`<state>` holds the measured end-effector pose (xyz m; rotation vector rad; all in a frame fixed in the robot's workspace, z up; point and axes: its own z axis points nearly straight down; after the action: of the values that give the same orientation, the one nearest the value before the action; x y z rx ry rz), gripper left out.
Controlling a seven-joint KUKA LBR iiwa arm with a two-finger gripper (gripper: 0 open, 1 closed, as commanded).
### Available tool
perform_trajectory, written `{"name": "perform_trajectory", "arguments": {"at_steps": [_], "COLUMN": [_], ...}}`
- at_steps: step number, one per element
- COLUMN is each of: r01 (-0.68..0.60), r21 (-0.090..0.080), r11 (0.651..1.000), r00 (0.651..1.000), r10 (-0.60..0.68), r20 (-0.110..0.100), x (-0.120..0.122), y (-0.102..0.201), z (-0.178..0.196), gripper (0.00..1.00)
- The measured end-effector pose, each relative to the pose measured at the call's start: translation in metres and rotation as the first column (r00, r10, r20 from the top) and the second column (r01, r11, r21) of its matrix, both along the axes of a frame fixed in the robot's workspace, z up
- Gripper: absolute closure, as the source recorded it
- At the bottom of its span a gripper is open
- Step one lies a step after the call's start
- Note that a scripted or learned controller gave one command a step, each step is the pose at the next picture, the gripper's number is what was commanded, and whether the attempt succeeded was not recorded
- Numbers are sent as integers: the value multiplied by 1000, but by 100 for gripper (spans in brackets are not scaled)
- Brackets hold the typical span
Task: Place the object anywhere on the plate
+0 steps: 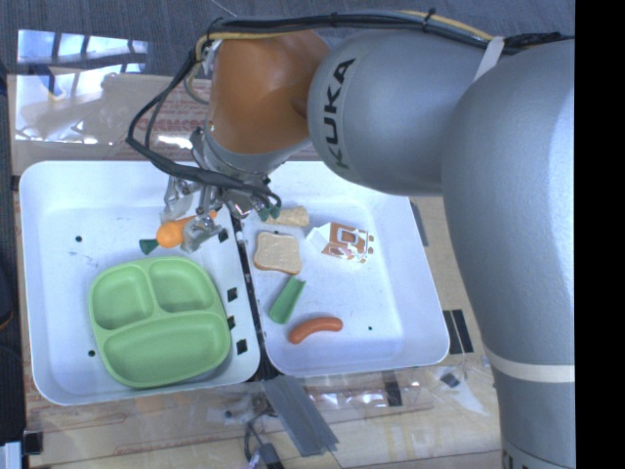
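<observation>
A green divided plate (156,322) lies in the left bin (59,213), toward its front. Just beyond the plate's far rim, a small orange carrot (171,233) with a green top sits at the tips of my gripper (190,225). The gripper hangs under the orange wrist band, over the left bin close to the divider between the bins. Its metal fingers (202,229) close around the carrot's right end. The carrot is level with the plate's far edge and not over any compartment.
The right bin (391,311) holds a toast slice (277,252), a smaller bread piece (291,217), a green stick (286,300), a red sausage (314,328) and a white-and-orange patterned piece (347,242). The big grey arm covers the right side.
</observation>
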<state>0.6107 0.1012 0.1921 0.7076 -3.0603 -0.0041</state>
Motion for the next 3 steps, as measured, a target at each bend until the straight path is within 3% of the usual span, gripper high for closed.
{"name": "perform_trajectory", "arguments": {"at_steps": [1, 2, 3], "r01": [6, 1, 196], "r21": [-2, -1, -3], "r11": [1000, 1000, 981], "r00": [1000, 1000, 981], "r10": [-6, -1, -196], "r20": [1, 4, -2], "x": [1, 2, -20], "y": [-4, -2, 53], "z": [0, 12, -54], "gripper": [0, 100, 100]}}
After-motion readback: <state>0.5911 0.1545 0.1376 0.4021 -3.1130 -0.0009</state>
